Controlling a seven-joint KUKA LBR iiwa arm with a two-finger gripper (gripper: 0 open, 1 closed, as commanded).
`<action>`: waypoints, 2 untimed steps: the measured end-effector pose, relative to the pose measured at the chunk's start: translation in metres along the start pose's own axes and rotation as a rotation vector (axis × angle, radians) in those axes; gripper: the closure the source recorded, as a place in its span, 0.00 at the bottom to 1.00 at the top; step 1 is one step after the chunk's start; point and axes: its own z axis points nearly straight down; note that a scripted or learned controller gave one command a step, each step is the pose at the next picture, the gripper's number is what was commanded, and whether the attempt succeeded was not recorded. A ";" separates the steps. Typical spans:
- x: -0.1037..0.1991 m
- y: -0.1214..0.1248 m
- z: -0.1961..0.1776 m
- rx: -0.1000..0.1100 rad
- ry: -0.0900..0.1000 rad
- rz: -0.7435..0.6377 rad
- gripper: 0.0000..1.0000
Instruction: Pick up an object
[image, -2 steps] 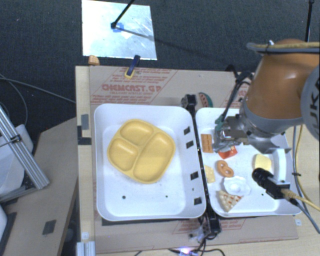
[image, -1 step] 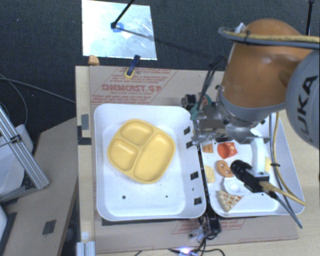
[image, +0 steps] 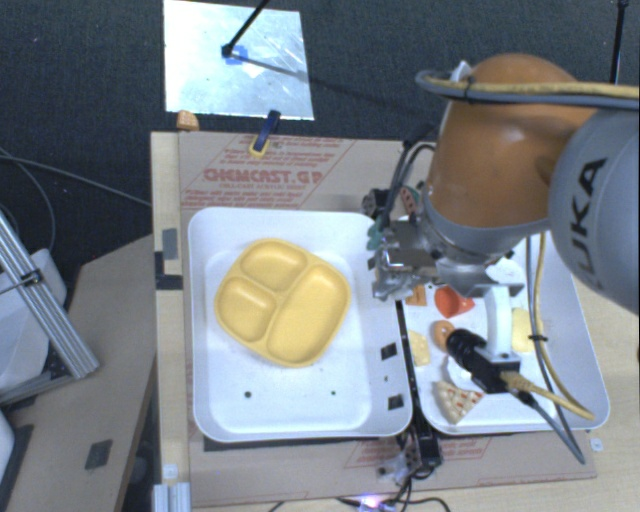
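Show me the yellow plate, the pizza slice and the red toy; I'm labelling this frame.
yellow plate (image: 283, 300), camera view, on its largest compartment.
pizza slice (image: 457, 402), camera view, on the middle of the slice.
red toy (image: 456, 301), camera view, on its visible red top.

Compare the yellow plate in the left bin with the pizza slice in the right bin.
The plate is yellow, rounded, divided into compartments; the pizza slice is triangular, pale with red spots. The plate is much larger. The plate lies alone; the slice lies among other small things. Both lie flat.
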 end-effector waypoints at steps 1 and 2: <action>0.000 0.001 -0.012 -0.003 0.000 -0.005 1.00; 0.000 0.002 -0.022 -0.005 0.001 -0.011 1.00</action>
